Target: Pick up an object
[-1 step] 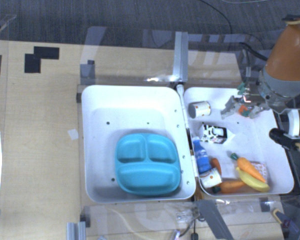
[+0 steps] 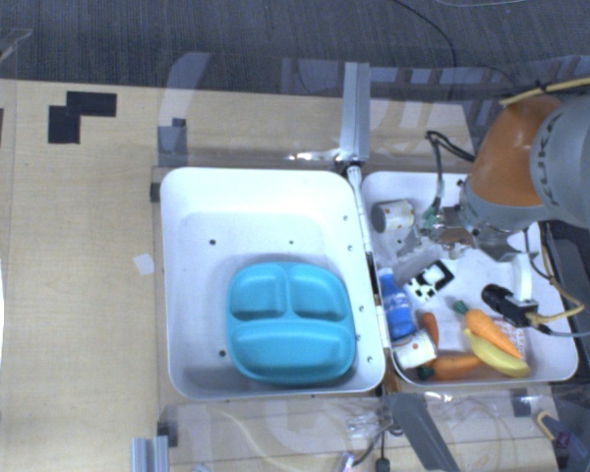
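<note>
— Overhead, then: what does the gripper hold?

— Cannot tell; whether it is open or closed is hidden from this angle. It hangs over the rear half of the right bin, just beside a black-and-white block. The grey arm reaches in from the right.

— And the rest of the pickings?

— Toward the front of that bin: a blue container against the left wall, a carrot and a banana touching at the right. A blue divided tray lies in the left bin on the pale bench.
</note>
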Robot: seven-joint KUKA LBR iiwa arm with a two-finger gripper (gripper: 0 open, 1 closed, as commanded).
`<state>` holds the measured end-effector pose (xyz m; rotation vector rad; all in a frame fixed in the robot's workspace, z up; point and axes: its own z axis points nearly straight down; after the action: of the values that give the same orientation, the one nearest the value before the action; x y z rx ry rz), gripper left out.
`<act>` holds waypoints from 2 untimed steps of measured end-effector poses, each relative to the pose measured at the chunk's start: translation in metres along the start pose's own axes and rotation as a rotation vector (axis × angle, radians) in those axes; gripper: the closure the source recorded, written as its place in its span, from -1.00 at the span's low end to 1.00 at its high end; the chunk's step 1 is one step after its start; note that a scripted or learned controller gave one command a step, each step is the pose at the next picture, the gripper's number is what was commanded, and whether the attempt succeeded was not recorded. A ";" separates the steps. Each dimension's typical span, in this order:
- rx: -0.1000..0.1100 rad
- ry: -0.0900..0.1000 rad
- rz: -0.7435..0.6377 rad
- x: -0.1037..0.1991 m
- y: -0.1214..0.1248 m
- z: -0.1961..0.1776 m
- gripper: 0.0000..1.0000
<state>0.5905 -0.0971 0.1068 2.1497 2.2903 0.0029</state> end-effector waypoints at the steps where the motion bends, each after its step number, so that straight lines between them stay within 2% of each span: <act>1: -0.021 -0.008 -0.093 0.005 -0.048 0.016 -1.00; 2: -0.023 -0.008 -0.095 0.005 -0.045 0.007 1.00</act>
<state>0.5450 -0.0947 0.1000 2.0239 2.3735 0.0202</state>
